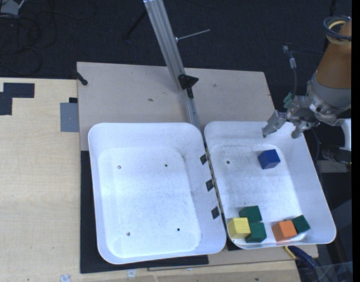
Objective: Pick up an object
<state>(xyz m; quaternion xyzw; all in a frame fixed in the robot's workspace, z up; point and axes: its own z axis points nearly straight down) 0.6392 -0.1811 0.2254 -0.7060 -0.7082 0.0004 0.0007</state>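
Fingers [283,124] look spread apart with nothing between them, hanging over the back rim of the right bin [318,184], so no grasp yet as far as I can judge.

Camera view: closest thing is the blue cube [269,158], sitting alone just below and a bit inward of the fingers, clear of everything else. The rest is bunched well below them at the bin's near edge: yellow cube [239,226] touching two dark green blocks [252,222], then an orange cube [284,230] pressed against another green block [300,222].

What could go wrong: the blue cube sits slightly turned relative to the bin walls, so if the fingers drop without matching that turn they could land on its corners and just shove it away. Going for the clustered stuff instead risks catching a neighbour or jamming on the rim.

Long axis: honestly none, it's a cube, so only the turn matters.
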